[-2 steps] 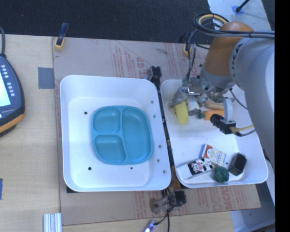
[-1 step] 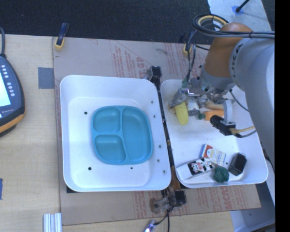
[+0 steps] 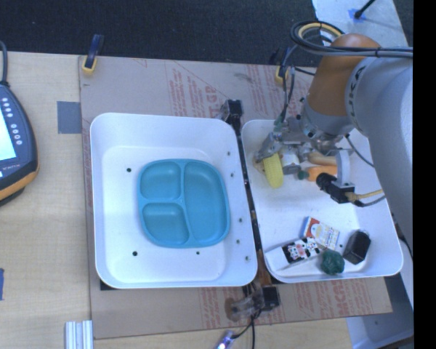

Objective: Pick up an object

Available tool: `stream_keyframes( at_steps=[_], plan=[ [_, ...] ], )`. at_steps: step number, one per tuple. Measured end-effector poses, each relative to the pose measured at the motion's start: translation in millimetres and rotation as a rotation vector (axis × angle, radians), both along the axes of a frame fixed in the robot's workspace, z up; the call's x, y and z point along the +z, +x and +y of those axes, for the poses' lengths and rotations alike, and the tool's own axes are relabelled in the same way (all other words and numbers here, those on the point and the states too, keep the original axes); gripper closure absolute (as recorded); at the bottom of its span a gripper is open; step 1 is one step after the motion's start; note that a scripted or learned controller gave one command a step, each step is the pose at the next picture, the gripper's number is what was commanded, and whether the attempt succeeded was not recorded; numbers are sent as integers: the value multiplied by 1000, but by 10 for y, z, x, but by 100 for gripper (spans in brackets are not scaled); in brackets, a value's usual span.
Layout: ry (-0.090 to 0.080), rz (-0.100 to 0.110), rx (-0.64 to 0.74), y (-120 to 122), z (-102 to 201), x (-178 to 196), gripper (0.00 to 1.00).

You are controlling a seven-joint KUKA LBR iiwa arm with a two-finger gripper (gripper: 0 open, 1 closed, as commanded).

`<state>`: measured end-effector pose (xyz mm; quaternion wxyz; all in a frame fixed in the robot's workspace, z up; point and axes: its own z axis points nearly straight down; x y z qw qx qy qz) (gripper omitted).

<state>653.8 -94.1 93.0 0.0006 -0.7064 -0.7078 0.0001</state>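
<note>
In right bin [image 3: 392, 267]: tool [image 3: 280, 155] just above yellow object [image 3: 273, 171]; grip state unclear.

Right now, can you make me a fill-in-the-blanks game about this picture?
The divided plate in the left bin is colored ____.
The gripper hangs over the ____ bin.
The corn-like toy near the gripper is colored ____.

Missing words: blue; right; yellow

Red print on the cardboard sheet [image 3: 196, 93] — too blurred to read.
</note>
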Motion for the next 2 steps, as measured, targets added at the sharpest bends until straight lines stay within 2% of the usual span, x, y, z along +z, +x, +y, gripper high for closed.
stream_keyframes(
  at_steps=[1, 2],
  plan=[
    [0, 1, 2, 6, -5, 112, 100],
    [1, 1, 2, 30, 659, 1000, 100]
  ],
)
